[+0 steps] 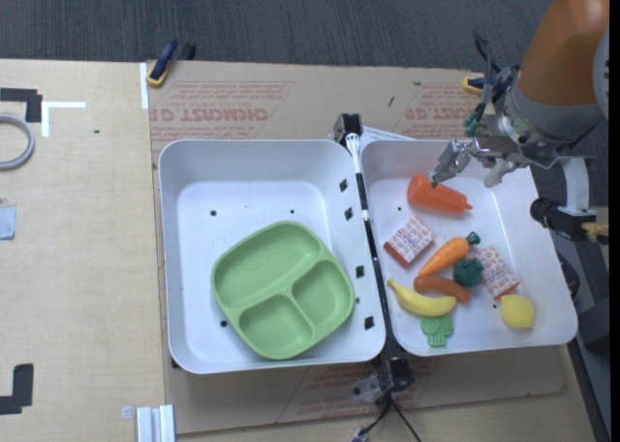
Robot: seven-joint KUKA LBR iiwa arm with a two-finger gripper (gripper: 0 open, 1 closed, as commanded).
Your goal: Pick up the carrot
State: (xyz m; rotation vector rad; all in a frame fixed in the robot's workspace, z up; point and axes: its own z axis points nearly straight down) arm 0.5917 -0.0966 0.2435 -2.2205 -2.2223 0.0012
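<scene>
1. Camera view: the carrot lies aslant in the right bin, its green top up-right, touching a red sausage below it
2. The gripper hangs over that bin's far side, fingers spread, nothing between them, well apart from the carrot
3. A banana and lemon lie nearer the front
4. The left bin holds a green tray

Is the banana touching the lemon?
Apart. The camera view shows bare white bin floor between the banana and the lemon.
</scene>
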